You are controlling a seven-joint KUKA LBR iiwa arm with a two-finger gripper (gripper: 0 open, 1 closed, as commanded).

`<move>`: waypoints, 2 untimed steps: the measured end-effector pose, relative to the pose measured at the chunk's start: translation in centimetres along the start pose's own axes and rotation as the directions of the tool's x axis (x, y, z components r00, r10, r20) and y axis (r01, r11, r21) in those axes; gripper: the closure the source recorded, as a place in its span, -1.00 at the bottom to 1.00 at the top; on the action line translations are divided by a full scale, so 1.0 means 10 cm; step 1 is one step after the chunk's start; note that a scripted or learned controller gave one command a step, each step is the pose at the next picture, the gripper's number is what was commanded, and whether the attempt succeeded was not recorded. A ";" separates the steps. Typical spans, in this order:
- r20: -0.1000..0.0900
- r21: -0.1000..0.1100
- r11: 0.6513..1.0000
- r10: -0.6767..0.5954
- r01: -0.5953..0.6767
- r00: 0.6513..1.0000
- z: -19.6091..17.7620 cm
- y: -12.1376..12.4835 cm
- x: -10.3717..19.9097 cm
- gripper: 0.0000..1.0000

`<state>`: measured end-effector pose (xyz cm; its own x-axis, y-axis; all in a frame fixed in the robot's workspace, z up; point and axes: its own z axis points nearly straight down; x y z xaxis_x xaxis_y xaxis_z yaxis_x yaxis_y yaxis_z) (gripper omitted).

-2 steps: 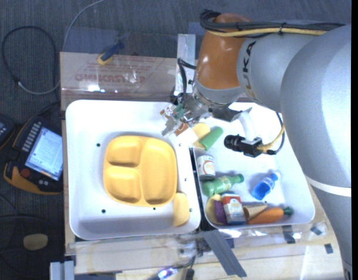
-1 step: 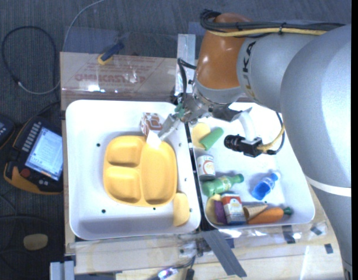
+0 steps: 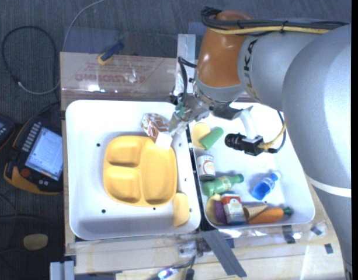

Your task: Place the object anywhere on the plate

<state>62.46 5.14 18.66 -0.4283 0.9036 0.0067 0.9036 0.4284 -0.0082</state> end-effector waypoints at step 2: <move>-0.004 0.004 1.000 0.000 0.000 1.000 -0.06 0.00 0.00 1.00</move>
